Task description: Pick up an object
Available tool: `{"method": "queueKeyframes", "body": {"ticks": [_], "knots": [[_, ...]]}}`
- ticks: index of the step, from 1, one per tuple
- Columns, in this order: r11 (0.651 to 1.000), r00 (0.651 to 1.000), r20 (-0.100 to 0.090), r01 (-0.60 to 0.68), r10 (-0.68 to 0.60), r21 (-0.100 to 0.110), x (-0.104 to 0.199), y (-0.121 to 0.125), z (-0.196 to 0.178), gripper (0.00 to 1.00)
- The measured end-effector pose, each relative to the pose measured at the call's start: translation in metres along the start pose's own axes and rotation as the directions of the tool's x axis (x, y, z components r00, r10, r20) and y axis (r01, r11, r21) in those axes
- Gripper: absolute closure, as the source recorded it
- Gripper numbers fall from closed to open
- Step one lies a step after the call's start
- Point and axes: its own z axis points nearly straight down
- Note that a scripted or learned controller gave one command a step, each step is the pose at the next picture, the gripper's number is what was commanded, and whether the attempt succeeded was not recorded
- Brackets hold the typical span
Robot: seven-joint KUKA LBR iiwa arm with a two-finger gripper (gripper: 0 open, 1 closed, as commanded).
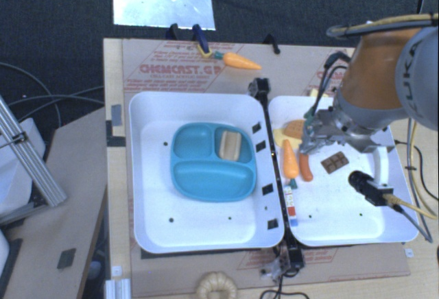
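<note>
My gripper [310, 142] hangs low over the left part of the right bin [343, 225], with the big grey and orange arm above it. Just left of and below it lie an orange carrot [290, 160] and a small reddish sausage [305, 168], side by side. A brown chocolate piece [335, 162] lies to the gripper's right. A tan bread-like piece [294, 129] sits just behind the gripper, partly hidden by it. Nothing shows between the gripper's tips.
The left bin [158, 222] holds a blue divided plate [206, 171] with a tan bread slice [230, 146] in its upper right section. Another toy carrot [236, 61] lies on the board behind the bins. A striped stick [291, 203] lies by the divider.
</note>
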Motion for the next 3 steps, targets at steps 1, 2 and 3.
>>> {"method": "queueKeyframes", "body": {"ticks": [1, 2, 3], "knots": [[1.0, 1.0, 0.001, 0.003, -0.003, -0.002, 0.003, 0.012, 0.006, 1.0], [1.0, 1.0, 0.0, 0.004, -0.004, -0.002, 0.01, 0.014, 0.002, 1.0], [1.0, 1.0, 0.0, -0.001, 0.001, -0.004, 0.0, 0.008, -0.014, 1.0]]}}
